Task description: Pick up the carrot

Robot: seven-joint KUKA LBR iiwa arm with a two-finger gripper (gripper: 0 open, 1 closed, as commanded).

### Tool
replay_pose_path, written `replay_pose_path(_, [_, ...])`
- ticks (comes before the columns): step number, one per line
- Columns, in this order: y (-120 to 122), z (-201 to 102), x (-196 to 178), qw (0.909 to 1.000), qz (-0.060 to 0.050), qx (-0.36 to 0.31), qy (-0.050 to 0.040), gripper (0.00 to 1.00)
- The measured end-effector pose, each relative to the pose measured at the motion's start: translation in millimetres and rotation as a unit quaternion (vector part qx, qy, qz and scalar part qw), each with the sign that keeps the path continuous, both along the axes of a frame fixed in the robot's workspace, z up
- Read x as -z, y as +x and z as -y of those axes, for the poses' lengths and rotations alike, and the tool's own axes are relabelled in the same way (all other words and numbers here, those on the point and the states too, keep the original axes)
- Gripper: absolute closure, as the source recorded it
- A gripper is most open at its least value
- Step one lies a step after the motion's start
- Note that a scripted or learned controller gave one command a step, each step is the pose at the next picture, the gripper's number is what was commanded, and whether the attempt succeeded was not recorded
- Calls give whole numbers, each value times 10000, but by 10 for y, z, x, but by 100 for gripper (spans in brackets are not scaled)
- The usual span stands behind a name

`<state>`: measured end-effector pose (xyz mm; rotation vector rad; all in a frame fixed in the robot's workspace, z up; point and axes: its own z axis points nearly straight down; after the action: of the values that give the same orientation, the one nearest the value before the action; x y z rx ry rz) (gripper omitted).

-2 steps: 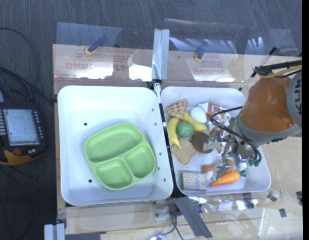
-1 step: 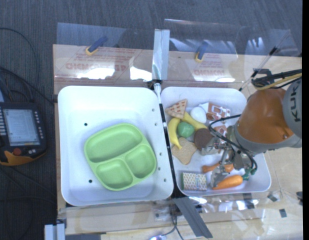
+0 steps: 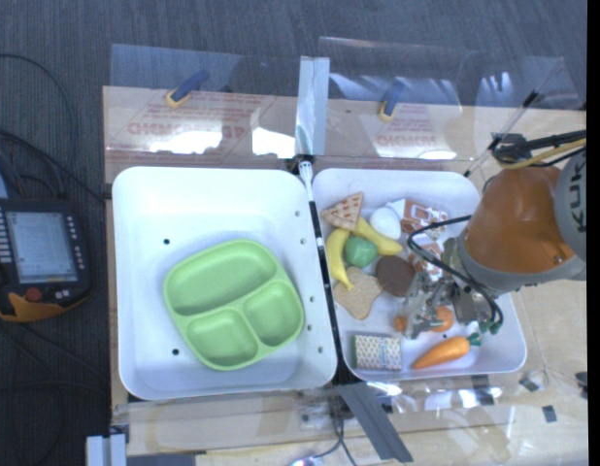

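The carrot (image 3: 442, 352) lies on the floor of the right bin (image 3: 494, 362), close to the bin's near wall, its orange body slanted and its green top pointing toward the arm side. The claw (image 3: 434, 309) hangs just above and beyond the carrot, in a tangle of wires and small items; whether it is open or closed cannot be told. Nothing of the carrot shows in its grip.

Measured from the carrot, a patterned pouch (image 3: 379, 351) sits just beside it toward the left bin. Farther up the right bin lie a brown round piece (image 3: 395, 275), a green ball (image 3: 360, 251), a banana (image 3: 336, 257) and a white egg shape (image 3: 384, 222).

The left bin (image 3: 145, 212) holds a green divided plate (image 3: 234, 303), well apart from the carrot. Both bins rest on the desk (image 3: 125, 124).
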<state>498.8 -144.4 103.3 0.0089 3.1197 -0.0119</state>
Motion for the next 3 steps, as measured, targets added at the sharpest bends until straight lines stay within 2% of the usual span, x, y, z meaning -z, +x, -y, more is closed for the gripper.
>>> replay_pose_path(1, [-132, -672, -822, 9942, -84, -1069, 25, 100])
replay_pose_path(2, [-59, 2, -1283, 9958, -86, -907, 13, 100])
replay_pose_path(3, [-61, -18, -1266, 9957, -101, -924, 24, 0])
